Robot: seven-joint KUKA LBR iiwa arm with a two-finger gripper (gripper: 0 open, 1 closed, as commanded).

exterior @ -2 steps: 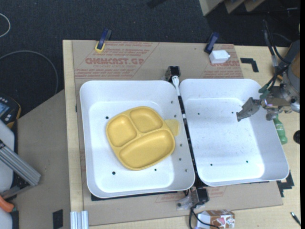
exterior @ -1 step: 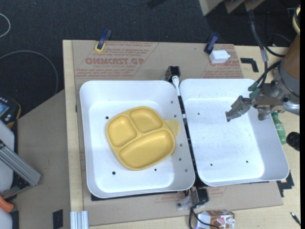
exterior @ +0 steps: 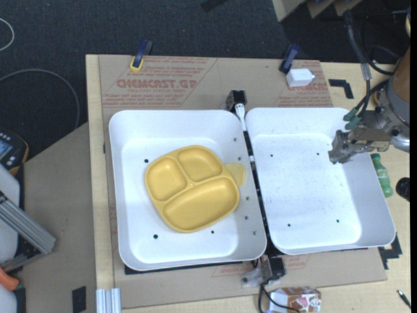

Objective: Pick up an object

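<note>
**Yellow plate in the left bin, gripper over the right**

In the left bin [exterior: 124, 175] lies a yellow plate [exterior: 191, 188], rounded and glossy, split into 3 compartments: 2 small ones at the far side and 1 wide one nearer me. It sits flat near the bin's middle, its right edge close to the wall by the divide. A paler yellow piece [exterior: 236, 173] pokes out from under its right side.

The right bin [exterior: 313, 233] touches the left one along a dark seam, and its floor shows small black dots. The gripper [exterior: 340, 150] hangs above this bin's right part, well apart from the plate; I cannot tell how its fingers stand. A green object [exterior: 382, 173] lies along the bin's right rim, just beside the arm.

The board [exterior: 195, 77] beneath both bins carries red print reading "CHEMCAST", repeated. A small white block [exterior: 300, 77] rests at its far edge.
</note>
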